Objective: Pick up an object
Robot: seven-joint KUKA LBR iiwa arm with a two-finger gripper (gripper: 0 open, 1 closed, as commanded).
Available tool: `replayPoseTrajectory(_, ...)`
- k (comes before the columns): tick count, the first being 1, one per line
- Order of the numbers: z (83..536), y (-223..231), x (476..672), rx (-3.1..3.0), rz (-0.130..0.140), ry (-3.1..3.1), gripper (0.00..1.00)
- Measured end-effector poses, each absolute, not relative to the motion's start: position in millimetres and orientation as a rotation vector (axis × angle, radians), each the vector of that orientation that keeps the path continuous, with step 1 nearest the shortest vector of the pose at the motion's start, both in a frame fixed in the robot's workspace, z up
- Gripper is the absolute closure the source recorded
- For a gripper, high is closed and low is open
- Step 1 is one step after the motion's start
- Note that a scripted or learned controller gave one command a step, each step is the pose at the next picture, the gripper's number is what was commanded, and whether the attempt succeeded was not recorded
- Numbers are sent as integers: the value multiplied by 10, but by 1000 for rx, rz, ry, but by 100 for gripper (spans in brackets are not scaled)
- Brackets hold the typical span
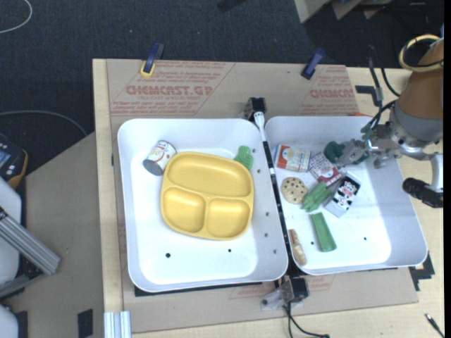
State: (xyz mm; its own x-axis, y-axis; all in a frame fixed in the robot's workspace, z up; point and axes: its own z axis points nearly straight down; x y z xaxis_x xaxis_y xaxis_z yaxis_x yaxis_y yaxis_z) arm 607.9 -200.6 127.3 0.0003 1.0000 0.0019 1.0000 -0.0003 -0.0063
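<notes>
My gripper (337, 152) reaches in from the right and hangs low over the back of the right bin (394, 248). Just beneath and to its left lie a red-and-white packet (322, 166) and an orange-and-white packet (292, 158). A black-and-white item (344, 191) and a green pod-like object (316, 195) lie just in front of it. A cookie (292, 187), a green block (324, 232) and a brown stick (297, 248) sit nearer the bin's front left.
The left bin (137, 189) holds a yellow divided plate (208, 194), a small can (158, 157) on its side at the back left, and a green piece (244, 156) by the plate's back right. The bins' shared wall (271, 189) runs between them.
</notes>
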Motion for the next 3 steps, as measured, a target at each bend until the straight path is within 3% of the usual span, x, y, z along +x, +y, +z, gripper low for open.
replayPoseTrajectory(1,872,-1998,6101,-2221,-6,-2221,0)
replayPoseTrajectory(2,1028,-1997,6134,-2225,-14,-2231,100)
replayPoseTrajectory(3,1462,-1985,6115,-2224,-3,-2226,100)
